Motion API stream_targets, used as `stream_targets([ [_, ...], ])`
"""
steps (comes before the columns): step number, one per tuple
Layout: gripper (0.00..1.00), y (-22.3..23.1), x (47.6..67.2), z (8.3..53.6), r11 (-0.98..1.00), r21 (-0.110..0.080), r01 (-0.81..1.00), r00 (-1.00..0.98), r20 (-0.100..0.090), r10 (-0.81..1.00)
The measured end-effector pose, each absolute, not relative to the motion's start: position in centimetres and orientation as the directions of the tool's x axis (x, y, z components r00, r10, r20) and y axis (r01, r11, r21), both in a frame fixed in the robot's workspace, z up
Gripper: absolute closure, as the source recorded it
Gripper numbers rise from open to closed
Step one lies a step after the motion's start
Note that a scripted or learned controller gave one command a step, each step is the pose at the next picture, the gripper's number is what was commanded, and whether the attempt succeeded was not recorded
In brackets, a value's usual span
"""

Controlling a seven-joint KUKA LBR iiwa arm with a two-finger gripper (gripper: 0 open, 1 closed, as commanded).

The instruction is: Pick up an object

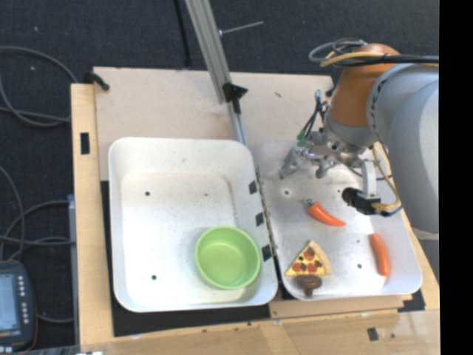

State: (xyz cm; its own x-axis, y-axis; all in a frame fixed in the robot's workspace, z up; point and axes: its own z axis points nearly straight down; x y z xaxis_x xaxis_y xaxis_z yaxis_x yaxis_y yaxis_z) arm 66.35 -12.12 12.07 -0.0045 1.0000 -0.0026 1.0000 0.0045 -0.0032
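We log two white bins on the bench. Left bin [148, 198]: one green bowl [228, 257], lower right corner. Right bin [288, 191]: an orange carrot [325, 214] at centre, a second carrot [380, 254] toward the right rim, a pizza slice toy [308, 262] at the lower edge. Gripper [309, 160]: upper part of the right bin, fingers spread apart, nothing between them, above the central carrot in frame.
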Motion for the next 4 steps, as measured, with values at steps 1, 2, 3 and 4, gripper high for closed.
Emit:
stream_targets([
  [1, 0.00, -12.3, 66.3, 10.0, 0.003, -0.002, 1.000, -0.003, -0.004, 1.000],
  [2, 1.00, -12.4, 66.5, 11.3, 0.004, 0.003, 1.000, -0.004, -0.005, 1.000],
  [3, 1.00, -12.7, 65.8, 16.2, 0.000, 0.005, 1.000, 0.000, 0.000, 1.000],
  [4, 1.00, -13.5, 66.0, 22.3, 0.001, 0.008, 1.000, -0.001, -0.002, 1.000],
])
